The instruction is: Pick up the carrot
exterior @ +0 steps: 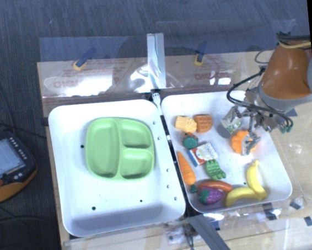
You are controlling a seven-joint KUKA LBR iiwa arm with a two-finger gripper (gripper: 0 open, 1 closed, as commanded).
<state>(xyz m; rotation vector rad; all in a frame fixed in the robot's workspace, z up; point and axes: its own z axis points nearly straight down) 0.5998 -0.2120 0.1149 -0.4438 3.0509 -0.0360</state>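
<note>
The carrot (pixel 186 168) is a slim orange piece lying lengthwise along the left wall of the right bin (pixel 279 161), just right of the divider between the bins. My gripper (pixel 241 132) hangs over the right part of that bin, well to the right of the carrot and apart from it. It sits directly over a small round orange toy (pixel 238 141). The arm's orange band (pixel 286 74) rises behind it at the right.
The right bin also holds a yellow waffle piece (pixel 185 124), a brown biscuit (pixel 203 123), a small white carton (pixel 205 153), a green vegetable (pixel 215 169), purple grapes (pixel 209 196) and bananas (pixel 246 190). A green divided plate (pixel 119 146) lies in the left bin (pixel 75 202).
</note>
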